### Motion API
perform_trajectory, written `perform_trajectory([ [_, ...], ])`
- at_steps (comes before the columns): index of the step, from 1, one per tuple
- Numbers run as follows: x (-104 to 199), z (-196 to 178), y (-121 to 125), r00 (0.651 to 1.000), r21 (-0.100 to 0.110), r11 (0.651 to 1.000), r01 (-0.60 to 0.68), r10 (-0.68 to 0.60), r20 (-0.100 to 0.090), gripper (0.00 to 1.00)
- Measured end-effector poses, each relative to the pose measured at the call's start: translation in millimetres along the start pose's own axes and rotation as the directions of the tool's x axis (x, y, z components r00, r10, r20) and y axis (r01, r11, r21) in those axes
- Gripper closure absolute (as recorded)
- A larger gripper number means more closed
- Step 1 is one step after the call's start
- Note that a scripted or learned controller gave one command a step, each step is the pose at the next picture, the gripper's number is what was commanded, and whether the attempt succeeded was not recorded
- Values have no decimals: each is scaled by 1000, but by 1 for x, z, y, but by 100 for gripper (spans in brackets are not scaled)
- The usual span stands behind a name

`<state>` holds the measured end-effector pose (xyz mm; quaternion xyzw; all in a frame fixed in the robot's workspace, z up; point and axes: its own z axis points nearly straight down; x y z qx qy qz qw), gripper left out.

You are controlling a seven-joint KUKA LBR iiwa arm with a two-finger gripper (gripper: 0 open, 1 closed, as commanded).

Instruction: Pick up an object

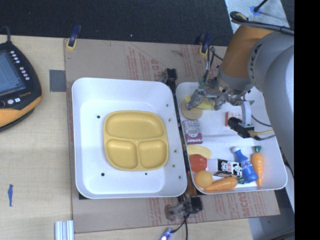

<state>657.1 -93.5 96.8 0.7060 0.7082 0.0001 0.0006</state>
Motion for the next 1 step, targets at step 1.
perform_trajectory([
  [1, -4, 2, 1, 1000, -1, 1000, 0, 0, -2, 0],
])
